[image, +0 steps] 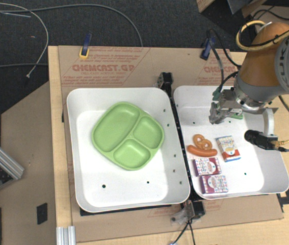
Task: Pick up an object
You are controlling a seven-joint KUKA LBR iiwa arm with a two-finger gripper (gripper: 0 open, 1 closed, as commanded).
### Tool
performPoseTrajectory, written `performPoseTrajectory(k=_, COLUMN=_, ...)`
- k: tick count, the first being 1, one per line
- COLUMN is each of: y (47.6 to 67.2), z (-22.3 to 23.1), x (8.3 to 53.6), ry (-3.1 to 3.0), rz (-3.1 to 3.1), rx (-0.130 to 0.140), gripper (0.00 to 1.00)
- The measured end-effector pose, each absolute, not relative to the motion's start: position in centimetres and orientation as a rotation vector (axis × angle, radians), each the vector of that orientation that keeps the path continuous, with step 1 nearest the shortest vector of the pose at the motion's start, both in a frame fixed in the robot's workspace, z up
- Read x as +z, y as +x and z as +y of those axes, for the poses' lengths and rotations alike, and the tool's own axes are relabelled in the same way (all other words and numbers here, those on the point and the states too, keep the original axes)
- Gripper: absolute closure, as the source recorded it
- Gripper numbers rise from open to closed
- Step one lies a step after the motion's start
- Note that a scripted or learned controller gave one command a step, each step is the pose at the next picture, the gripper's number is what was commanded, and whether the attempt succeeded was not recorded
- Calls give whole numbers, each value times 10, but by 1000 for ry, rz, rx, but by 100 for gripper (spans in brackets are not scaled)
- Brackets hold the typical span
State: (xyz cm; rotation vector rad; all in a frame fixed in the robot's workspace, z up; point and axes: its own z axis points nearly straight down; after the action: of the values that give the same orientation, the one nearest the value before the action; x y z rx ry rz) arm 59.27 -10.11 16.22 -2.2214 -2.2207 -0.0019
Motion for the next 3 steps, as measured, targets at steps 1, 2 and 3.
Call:
performPoseTrajectory(k=1, y=604, z=-104, x=220, ry=-2225, rz=-2227, rx=-7, gripper=100)
performPoseTrajectory(k=2, y=605, z=-104, x=252, ry=-2223, rz=-2225, rx=-5, gripper=100)
performPoseTrajectory(k=3, y=592, z=-53, x=258, ry=-2214, rz=-2225, rx=-1, gripper=100)
